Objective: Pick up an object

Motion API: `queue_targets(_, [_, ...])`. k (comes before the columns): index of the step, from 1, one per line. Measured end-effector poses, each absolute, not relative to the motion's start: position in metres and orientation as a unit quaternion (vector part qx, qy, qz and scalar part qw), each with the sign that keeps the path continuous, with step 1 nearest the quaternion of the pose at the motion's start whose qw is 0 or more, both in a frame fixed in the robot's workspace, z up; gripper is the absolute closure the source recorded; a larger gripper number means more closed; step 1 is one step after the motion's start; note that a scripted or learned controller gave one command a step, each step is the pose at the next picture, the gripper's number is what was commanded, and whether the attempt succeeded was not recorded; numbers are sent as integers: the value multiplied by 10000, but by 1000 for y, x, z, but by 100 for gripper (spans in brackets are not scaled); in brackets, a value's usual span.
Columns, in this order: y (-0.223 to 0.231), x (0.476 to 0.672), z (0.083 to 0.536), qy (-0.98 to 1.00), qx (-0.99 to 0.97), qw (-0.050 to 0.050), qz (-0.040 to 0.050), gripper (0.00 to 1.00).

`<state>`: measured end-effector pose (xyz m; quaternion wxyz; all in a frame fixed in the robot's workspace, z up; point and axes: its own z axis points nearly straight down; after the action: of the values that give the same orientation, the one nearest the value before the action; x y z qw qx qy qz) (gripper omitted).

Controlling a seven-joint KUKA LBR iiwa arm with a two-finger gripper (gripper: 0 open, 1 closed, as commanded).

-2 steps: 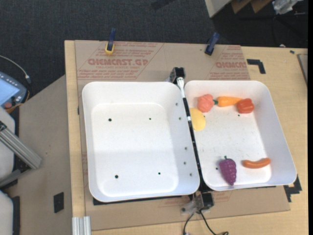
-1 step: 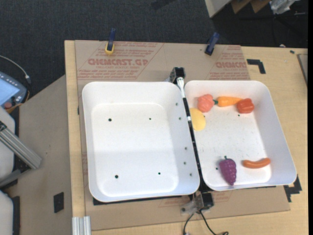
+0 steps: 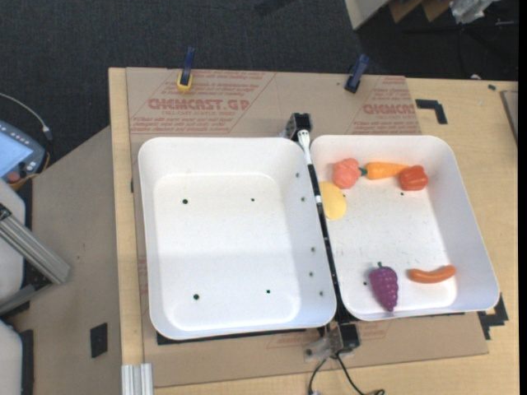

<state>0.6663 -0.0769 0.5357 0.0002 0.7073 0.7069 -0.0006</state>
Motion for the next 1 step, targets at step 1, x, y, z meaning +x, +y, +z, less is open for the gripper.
queue_targets(1, [-70,666,536,7069,7073,1,-6,100])
